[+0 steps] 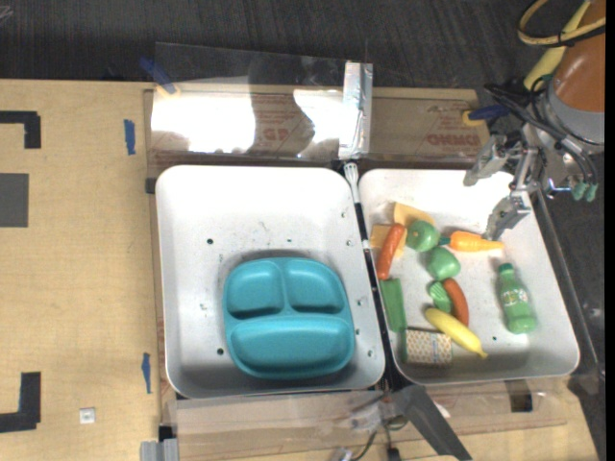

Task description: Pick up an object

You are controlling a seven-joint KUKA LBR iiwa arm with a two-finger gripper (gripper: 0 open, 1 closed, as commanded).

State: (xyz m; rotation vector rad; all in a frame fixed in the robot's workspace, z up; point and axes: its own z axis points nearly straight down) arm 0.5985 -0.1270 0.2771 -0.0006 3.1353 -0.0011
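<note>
— White plastic lying under the gripper [492,196]: hovering over the right bin [567,349], then?

— Hovering over its far right corner, yes. Keeping the fingers [505,215] spread apart, gripping nothing.

— Seeing anything lying close to them?

— Seeing the orange pepper [476,244] lying just on the near side of the lower fingertip; not managing to tell whether touching or not. Spotting the round green toy [421,234] sitting to the left of the fingers, and the yellow wedge [408,214] lying just beyond it.

— And looking further out?

— Finding the green bottle [516,299] lying nearer the camera than the fingers, close to the bin's right wall. Finding the banana [456,331] lying nearer still, down and left of them, touching the woven block [428,346]. Noticing the carrot [391,250] leaning along the bin's left wall, well to the left of the fingers.

— Looking past that wall?

— Seeing the teal tray [286,315] resting in the left bin [173,190], far left of the fingers, well apart from the toys.
</note>
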